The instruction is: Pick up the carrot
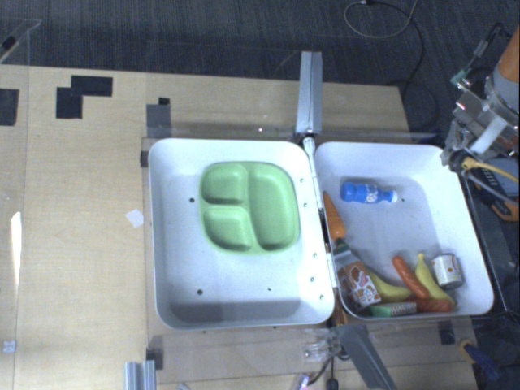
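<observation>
The carrot (331,215) is a slim orange piece with a greenish lower end. It lies along the left wall of the right bin (455,218), pointing toward the far rim. My gripper (471,135) hangs over the far right corner of that bin, well away from the carrot and above it. Nothing is visibly held in it.
A blue bottle (367,192) lies near the back of the right bin. At its front sit a banana (390,287), an orange-red stick (410,275), a metal can (446,270) and a brown packet (354,281). The left bin (175,242) holds a green divided plate (248,205).
</observation>
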Controlling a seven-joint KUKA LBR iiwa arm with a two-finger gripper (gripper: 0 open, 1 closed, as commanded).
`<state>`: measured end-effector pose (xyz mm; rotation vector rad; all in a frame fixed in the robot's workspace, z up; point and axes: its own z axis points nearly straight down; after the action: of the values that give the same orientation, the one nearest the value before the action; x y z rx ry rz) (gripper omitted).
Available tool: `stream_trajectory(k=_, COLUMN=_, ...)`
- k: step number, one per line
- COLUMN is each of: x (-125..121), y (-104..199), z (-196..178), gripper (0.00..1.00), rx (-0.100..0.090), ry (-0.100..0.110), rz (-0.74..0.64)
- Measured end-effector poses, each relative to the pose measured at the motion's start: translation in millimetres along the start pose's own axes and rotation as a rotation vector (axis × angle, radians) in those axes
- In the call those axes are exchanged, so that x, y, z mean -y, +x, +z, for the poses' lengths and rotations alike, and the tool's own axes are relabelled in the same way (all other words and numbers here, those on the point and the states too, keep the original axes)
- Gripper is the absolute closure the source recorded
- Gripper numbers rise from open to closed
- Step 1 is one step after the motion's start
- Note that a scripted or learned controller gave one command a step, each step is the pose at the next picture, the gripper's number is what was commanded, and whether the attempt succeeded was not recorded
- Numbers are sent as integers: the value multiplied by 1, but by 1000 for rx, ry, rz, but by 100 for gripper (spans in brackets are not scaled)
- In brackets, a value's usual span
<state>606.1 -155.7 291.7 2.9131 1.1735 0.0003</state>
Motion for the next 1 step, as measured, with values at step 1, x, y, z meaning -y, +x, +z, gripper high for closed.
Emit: stream_trajectory(k=1, x=-1, y=3, z=-8, gripper=100, rx=3, ry=1, rz=-12)
